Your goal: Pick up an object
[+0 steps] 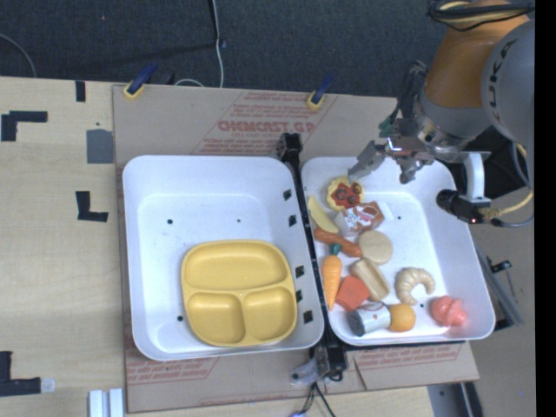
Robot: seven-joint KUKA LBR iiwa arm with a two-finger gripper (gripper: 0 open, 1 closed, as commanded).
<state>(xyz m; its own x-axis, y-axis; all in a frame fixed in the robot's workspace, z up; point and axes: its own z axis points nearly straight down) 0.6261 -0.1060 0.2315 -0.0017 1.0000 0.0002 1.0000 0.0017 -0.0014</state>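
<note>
My gripper hovers over the back of the right bin, its two fingers spread open with nothing between them. Just below its left finger lies a round pizza toy. In front of that sit a yellow banana, a beige round piece, a carrot, a red block, a croissant, a silver can, an orange and a pink toy.
The left bin holds a yellow divided plate at its front. A black divider runs between the bins. The arm's grey and orange body stands over the right bin's back right corner.
</note>
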